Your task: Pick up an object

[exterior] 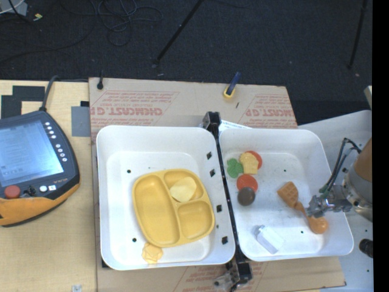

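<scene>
1. The surface [61,248] carries my two white bins side by side, with a sheet of printed cardboard [182,105] under them.
2. The left bin [115,157] holds a yellow tray [159,215] with three compartments, set at a slant.
3. The right bin [304,142] is where my arm [364,175] reaches in, over the bin's right rim.
4. A pendant [33,163] with a screen lies on the surface, left of the bins.
5. My claw [319,205] sits low by the right wall of the right bin, just above an orange piece [317,225]. I cannot tell how it is set, or whether it grips anything.
6. A brown waffle-like piece [289,193] lies just left of my claw.
7. A white block [267,239] lies near the front of the right bin.
8. A cluster sits by the divider: a green piece [235,168], a yellow-and-red piece [250,160], a red piece [247,182] and a dark ball [245,196], close together.
9. A pale round piece [182,191] rests in the tray's upper compartment.
10. A small yellow piece [152,253] lies in the left bin at the tray's front edge.
</scene>
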Robot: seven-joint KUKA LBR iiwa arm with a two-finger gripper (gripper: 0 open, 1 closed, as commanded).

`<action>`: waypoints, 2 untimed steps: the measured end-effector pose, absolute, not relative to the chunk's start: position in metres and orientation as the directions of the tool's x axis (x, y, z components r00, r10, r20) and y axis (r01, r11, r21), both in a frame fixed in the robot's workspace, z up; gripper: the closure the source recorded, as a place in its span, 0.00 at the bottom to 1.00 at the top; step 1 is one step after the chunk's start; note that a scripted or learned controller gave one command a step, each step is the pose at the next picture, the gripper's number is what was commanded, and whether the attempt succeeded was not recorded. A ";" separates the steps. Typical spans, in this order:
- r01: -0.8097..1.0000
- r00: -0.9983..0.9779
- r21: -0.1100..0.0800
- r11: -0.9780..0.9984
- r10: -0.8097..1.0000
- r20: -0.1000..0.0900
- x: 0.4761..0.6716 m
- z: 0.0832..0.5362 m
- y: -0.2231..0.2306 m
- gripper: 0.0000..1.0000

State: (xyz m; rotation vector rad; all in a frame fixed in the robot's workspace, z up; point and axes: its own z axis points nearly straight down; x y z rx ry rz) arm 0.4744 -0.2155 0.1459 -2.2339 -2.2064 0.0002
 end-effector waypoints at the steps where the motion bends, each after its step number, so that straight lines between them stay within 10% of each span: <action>1: 1.000 0.014 -0.003 -0.014 1.000 0.002 0.474 0.143 -0.215 1.00; 2: 1.000 0.013 -0.002 -0.013 1.000 0.001 0.475 0.144 -0.215 1.00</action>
